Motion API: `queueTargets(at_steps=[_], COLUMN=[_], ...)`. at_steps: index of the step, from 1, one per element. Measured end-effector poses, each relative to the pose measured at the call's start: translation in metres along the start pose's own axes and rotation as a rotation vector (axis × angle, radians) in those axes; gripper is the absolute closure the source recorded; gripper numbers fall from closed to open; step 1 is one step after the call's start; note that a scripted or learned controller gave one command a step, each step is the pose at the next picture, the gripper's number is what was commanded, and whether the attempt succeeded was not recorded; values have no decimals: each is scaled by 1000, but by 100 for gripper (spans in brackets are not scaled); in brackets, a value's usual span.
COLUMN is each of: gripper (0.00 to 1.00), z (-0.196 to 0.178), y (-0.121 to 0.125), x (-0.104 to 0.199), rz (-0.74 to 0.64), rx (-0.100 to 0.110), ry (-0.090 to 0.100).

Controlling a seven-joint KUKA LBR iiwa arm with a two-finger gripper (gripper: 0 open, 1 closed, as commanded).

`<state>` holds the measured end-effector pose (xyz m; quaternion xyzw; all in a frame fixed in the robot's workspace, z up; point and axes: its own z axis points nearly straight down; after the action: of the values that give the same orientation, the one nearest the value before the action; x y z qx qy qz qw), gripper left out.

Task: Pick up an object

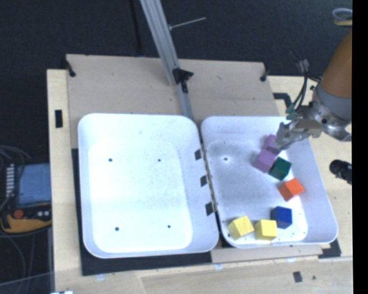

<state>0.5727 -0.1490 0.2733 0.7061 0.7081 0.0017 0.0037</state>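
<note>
The right bin holds several small blocks. Two purple blocks lie near its far right: one beside a dark green block, the other just behind it. An orange block and a blue block lie nearer the front right, and two yellow blocks sit along the front wall. My gripper hangs over the bin's far right part, right next to the rear purple block. Whether it touches that block I cannot tell.
The left bin stands beside the right one, the two joined by small clips along their shared edge. A slanted metal pole rises behind the bins. Cables and a blue box lie off the bench at the left.
</note>
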Motion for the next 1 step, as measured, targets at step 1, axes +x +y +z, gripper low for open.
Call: queueTargets(at_steps=[1], gripper=[100], z=[-12], y=[1], x=[-1], rz=[-2], rx=[5], ry=[1])
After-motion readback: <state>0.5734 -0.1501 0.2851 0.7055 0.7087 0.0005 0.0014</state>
